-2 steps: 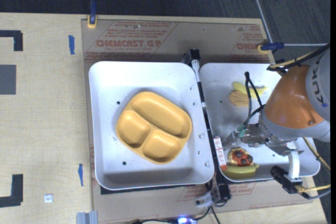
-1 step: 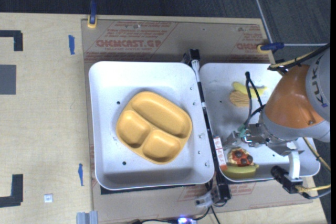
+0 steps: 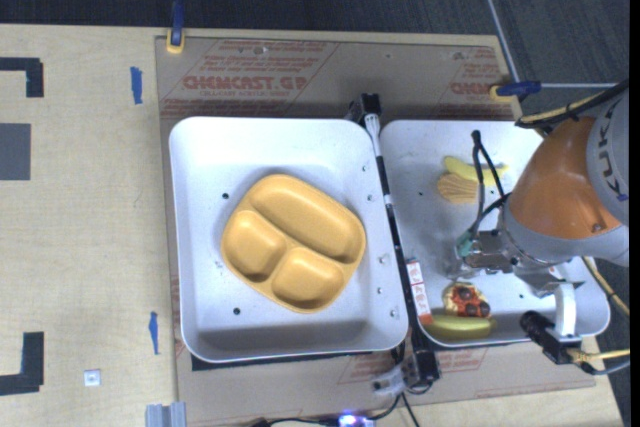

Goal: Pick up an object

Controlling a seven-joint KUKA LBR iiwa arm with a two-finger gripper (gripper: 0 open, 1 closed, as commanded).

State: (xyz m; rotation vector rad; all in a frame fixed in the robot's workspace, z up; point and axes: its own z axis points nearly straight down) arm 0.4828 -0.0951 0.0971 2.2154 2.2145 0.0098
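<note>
Gripper [image 3: 478,260] hovers just above toy [image 3: 465,299].

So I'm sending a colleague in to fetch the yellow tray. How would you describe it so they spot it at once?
Find the two white bins; take the left bin, farther from the arm. The yellow tray lies at its middle, tilted, a rounded dish with three compartments. It is far bigger than the small items in the right bin.

The pale wooden desk [image 3: 80,245] carries a brown cardboard sheet [image 3: 300,75] held by a yellow clamp [image 3: 176,39], with blue tape marks [image 3: 136,85], black squares [image 3: 14,151] at the left edge, and perhaps cables [image 3: 400,383] near the front.
</note>
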